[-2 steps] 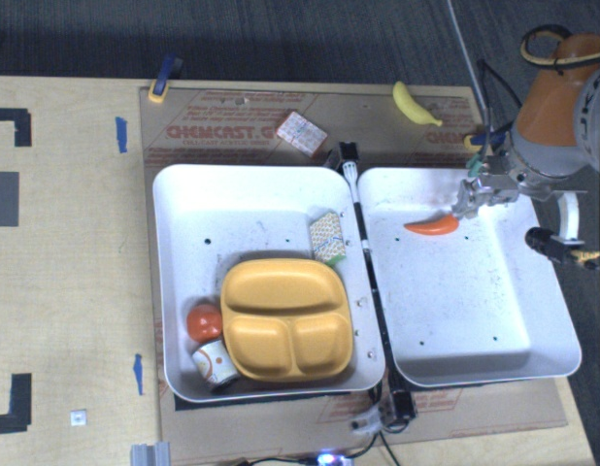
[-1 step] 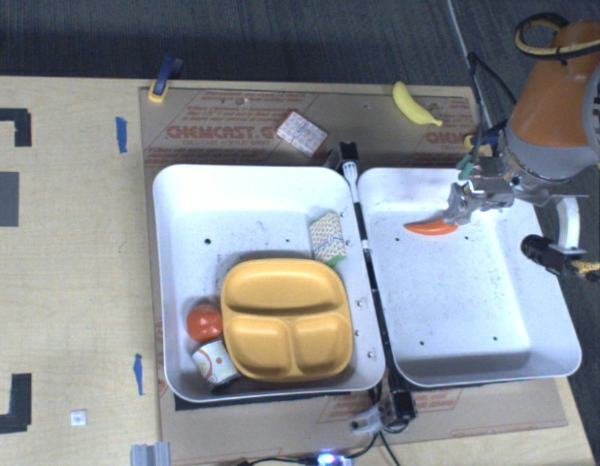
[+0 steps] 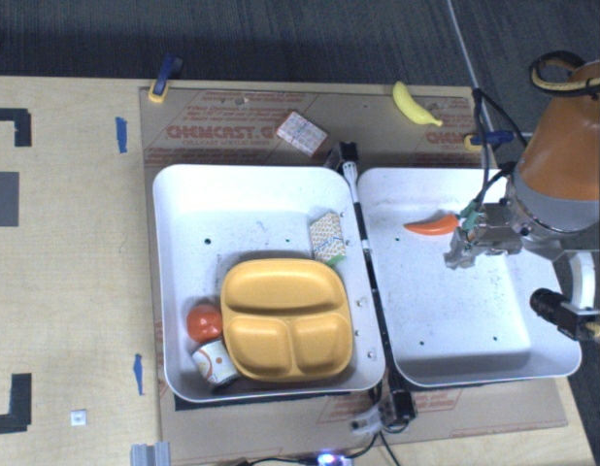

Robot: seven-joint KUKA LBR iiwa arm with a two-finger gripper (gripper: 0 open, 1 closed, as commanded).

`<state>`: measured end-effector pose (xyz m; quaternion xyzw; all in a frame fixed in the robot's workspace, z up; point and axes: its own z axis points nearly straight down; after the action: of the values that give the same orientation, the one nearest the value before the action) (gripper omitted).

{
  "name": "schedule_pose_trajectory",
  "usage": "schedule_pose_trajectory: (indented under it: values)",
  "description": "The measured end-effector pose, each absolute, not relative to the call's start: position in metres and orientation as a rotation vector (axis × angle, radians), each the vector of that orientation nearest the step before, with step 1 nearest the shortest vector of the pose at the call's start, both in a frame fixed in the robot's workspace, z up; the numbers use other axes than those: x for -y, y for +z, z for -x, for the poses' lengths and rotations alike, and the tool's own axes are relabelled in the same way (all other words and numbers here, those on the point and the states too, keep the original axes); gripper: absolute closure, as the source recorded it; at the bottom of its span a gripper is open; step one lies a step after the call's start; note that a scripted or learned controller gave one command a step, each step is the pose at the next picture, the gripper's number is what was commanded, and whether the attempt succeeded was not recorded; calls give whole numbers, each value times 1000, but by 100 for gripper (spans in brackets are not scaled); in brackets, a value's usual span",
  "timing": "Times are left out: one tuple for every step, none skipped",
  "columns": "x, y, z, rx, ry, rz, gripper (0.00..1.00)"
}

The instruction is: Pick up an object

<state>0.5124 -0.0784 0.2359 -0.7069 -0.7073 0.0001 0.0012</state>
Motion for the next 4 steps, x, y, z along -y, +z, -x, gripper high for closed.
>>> schedule_pose_trajectory:
  values:
    - [79,236,-512,2220,0,2220,0]
    - [108,87,-528,2223,-3,2225,0]
    - [95,86,-480,2223,-4,2223,0]
    - [94,86,-480,2222,-3,2226,0]
